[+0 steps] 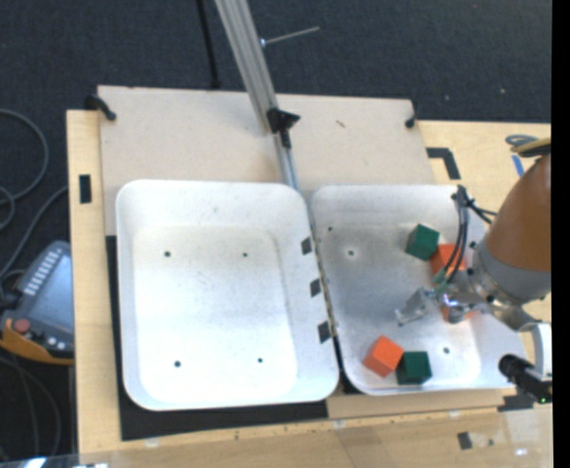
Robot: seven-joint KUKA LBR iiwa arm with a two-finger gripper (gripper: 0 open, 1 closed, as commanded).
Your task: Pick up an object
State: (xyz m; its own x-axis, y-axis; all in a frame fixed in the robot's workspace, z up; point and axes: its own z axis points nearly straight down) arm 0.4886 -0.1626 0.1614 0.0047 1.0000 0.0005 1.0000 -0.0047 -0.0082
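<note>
I am looking down on two shallow white bins with rounded corners and a matte, lightly speckled plastic floor. The left bin (216, 291) is showing only a few small dark dots on its bottom. The right bin (362, 232) is holding the blocks. A dark green cube (422, 242) is sitting toward the far side, and an orange block (449, 258) is lying just beside it, partly hidden by the arm. Near the front edge an orange cube (384, 356) is resting against a second green cube (414, 367); the two are touching.

The arm (526, 232) is reaching in from the right, its smooth orange band curving above a grey wrist. The gripper (429, 305) is hanging low over the middle of the right bin, metal parts and thin cables crowding around it. I cannot tell how its end is set, since the view there is too blurred. A ribbed aluminium rail (250, 57) is slanting across the pale wooden bench (255, 135) behind the bins.
</note>
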